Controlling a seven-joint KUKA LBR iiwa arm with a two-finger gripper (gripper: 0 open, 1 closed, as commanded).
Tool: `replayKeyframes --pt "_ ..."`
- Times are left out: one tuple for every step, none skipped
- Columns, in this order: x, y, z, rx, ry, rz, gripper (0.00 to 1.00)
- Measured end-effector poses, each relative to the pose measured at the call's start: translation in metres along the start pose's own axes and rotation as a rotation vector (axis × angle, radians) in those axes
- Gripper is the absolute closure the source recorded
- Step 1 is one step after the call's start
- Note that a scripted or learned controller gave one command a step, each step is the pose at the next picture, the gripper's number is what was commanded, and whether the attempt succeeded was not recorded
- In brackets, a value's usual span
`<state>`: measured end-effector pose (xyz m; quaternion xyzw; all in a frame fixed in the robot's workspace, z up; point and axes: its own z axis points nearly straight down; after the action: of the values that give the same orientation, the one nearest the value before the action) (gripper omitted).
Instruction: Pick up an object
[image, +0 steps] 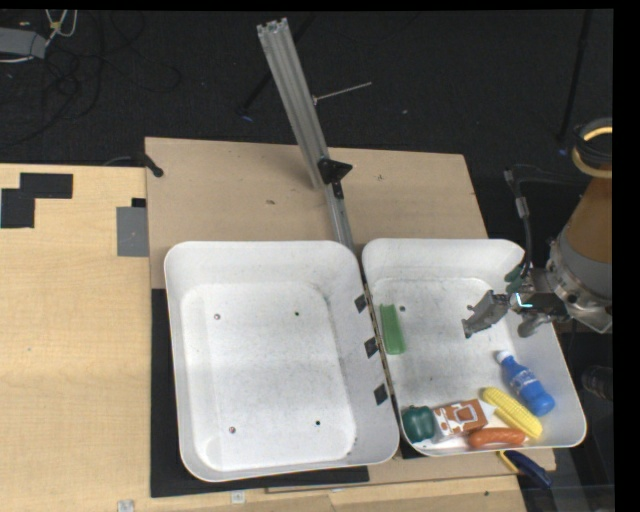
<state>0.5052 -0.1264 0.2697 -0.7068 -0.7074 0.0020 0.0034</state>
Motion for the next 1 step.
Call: replayKeyframes --pt "-0.0009 0.0001 -0.0018 -0.004 -0.001 0.003 0.0"
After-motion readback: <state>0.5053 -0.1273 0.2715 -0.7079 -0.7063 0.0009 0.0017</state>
